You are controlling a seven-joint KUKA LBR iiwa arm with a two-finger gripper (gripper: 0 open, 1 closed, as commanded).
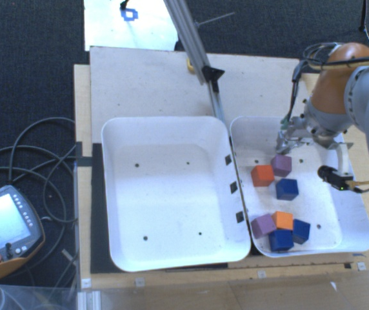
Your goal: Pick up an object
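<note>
Right of frame centre, inside the right bin [359, 234], a purple cube [281, 165] lay just below the gripper [286, 144], beside an orange-red cube [262, 175] and blue cube [287, 188]. Finger state: cannot tell. Four more cubes [280, 228] clustered lower in the bin.

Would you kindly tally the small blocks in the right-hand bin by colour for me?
Orange blocks: 2, one at and one at
Purple blocks: 2, one at and one at
Blue blocks: 3, at and
Total: 7 blocks, all in the right white bin.
</note>
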